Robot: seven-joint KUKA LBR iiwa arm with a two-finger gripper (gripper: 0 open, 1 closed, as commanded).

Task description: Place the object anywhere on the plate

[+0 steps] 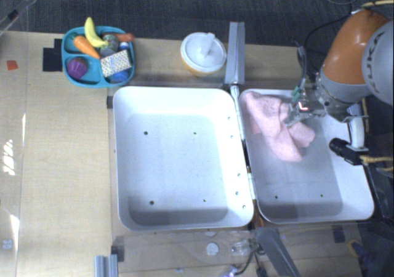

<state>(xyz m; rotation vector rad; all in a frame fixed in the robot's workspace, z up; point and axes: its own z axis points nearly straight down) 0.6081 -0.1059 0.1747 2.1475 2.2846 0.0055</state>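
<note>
A crumpled pink cloth (pixel 277 127) lies in the upper left part of the right bin (pixel 320 202). My gripper (pixel 300 109) hangs over the cloth's right edge, touching or just above it, with the grey arm and its orange band (pixel 351 48) behind it to the right. The blue sectioned plate (pixel 69 79) sits on the bench at the far upper left, away from both bins. It holds toy food: a banana (pixel 92 34), a carrot (pixel 85 46), a purple piece (pixel 77 68) and a speckled block (pixel 116 62).
The left bin (pixel 178 159) stands between the plate and the right bin. A yellow bowl with a white lid (pixel 203 53) sits behind the bins, next to a grey metal post (pixel 235 54) at the divide. Black cables run along the right bin's right side.
</note>
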